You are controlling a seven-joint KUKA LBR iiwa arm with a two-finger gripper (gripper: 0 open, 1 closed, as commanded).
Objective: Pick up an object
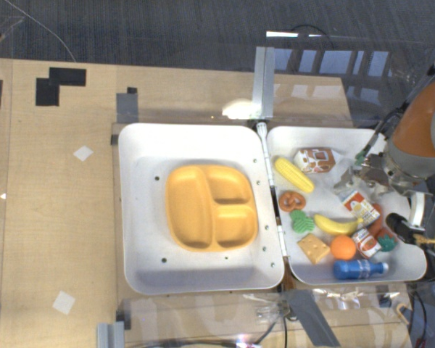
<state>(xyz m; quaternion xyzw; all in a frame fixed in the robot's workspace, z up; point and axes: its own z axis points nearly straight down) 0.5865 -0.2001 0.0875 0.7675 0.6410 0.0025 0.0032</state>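
Note:
The right bin (413, 267) holds several toy foods: a yellow corn cob (293, 174), a brown-and-white packet (315, 159), a pretzel (291, 201), a green broccoli (301, 222), a banana (335, 225), a tan cracker (314, 249), an orange (342, 247), a blue bottle (358, 269) and a red-and-white carton (361, 207). My gripper (354, 175) hangs over the right half of this bin, just above the carton and right of the packet. Nothing shows in its grasp.
The left bin (145, 267) bears a yellow divided plate (209, 206). A ridge (270, 194) separates the two bins. The arm's orange band (424, 125) and grey wrist cover the right bin's far right corner. Another small red-and-white carton (367, 243) lies near the orange.

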